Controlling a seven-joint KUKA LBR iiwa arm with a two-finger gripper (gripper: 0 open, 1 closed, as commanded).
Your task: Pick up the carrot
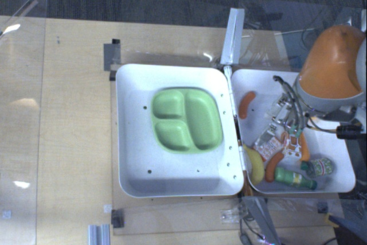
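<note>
Camera view, from above at a slant, shows us two white bins side by side on the wooden bench. In the left bin [132, 140] we see a green divided plate [187, 119] with three compartments, lying near the bin's middle. The right bin [344, 178] holds the clutter. We see an orange-red sausage [246, 104] near its upper left, apart from the rest. At the lower left lies a yellow banana [255, 163], with a second reddish sausage [273, 164] just beside it. A green bottle [295, 178] lies on its side along the front wall, and a small green can [319, 167] sits just to its right. The arm [334, 66] reaches in from the right, its orange band large over the bin's upper right corner. The gripper [281, 132] hangs over the bin's centre. The carrot [304, 147] appears as a thin orange sliver just right of the gripper's tip, though it is mostly hidden and we are only fairly sure of it. We cannot tell how the gripper is set.
</note>
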